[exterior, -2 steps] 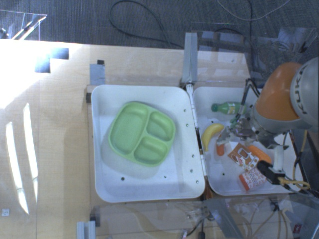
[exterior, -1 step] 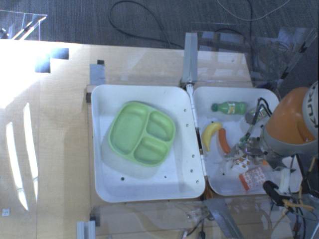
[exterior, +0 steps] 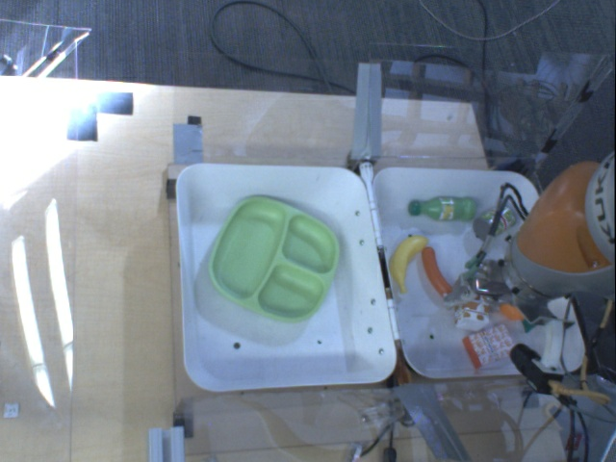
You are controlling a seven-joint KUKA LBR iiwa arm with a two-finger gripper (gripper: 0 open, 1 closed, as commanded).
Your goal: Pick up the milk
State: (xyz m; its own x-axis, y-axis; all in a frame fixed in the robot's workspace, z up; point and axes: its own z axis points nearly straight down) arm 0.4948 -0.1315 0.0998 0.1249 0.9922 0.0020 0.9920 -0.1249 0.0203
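Observation:
The milk (exterior: 489, 343) is a small white carton with red print, lying flat near the front of the right bin (exterior: 433, 362). My gripper (exterior: 478, 284) hangs over the right side of that bin, a little behind the carton and just right of the orange-red sausage (exterior: 436, 271). The grey arm with its orange band (exterior: 563, 229) comes in from the right and covers the bin's right side. A small white and brown printed item (exterior: 471, 314) lies directly under the gripper, between it and the milk.
In the right bin there are also a green bottle (exterior: 442, 208) at the back, a yellow banana (exterior: 404, 259) by the left wall and an orange piece (exterior: 511, 311) beside the arm. The left bin (exterior: 192, 287) holds a green divided plate (exterior: 274, 256).

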